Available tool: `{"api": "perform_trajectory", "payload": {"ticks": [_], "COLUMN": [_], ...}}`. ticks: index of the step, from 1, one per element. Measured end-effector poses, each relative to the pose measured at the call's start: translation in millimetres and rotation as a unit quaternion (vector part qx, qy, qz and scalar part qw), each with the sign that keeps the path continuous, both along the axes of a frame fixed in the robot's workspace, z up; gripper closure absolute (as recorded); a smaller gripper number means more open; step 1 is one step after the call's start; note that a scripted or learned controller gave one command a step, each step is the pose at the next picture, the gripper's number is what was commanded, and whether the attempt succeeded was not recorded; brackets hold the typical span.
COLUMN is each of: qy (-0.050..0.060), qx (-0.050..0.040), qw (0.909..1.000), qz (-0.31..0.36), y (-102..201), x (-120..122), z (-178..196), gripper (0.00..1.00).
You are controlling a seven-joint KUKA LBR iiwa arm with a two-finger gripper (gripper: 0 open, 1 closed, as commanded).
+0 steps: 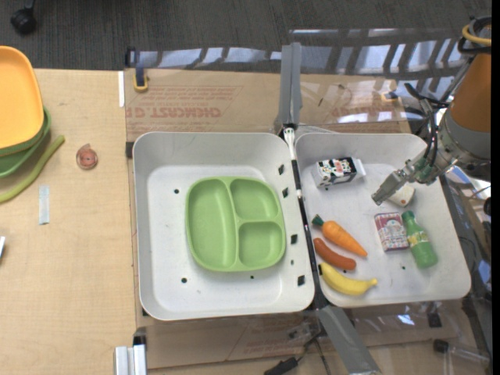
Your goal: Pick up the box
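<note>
Camera view looks down on the bench (70,287), where two shallow white bins sit side by side. The left bin (156,225) holds a green divided plate (236,223) lying flat near its middle. The right bin (449,280) holds the rest: a small box (339,169) with a black-and-white printed face lies toward the far left part of the bin, tilted slightly. Nearer the front lie a carrot (344,237), a reddish sausage (334,255) just beside it and a banana (347,282) at the front edge. A pink packet (390,230) lies flat near the bin's middle right, with a green bottle (418,241) touching its right side.

The arm enters from the right, its orange band (475,100) above the wrist. The gripper (388,187) hangs over the right bin, angled down and to the left, its tip above the bin floor between the box and the pink packet. Whether the jaws are open or closed cannot be told, as they read as one grey wedge. The box lies to the left of the jaws and a little farther back, apart from them, with bare bin floor between. Nothing is seen held in the jaws.

An orange and green stack of plates (19,123) sits at the bench's far left edge.
</note>
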State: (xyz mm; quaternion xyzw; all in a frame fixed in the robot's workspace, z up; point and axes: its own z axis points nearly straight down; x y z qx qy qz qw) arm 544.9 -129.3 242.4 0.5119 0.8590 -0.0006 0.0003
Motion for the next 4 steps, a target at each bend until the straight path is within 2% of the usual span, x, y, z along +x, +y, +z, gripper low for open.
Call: {"api": "perform_trajectory", "payload": {"ticks": [1,2,3,4], "qy": [0.001,0.001,0.000,0.000], "qx": [0.0004,0.0002,-0.0003,0.0007], "qw": [0.9932,0.9932,0.9916,0.9985], "qz": [-0.116,-0.117,-0.129,0.054], "y": [-46,-46,9,-39], "x": [-27,-27,-2,-28], "z": [-130,-121,2,-92], "gripper": [0.00,1.00,1.00,1.00]}}
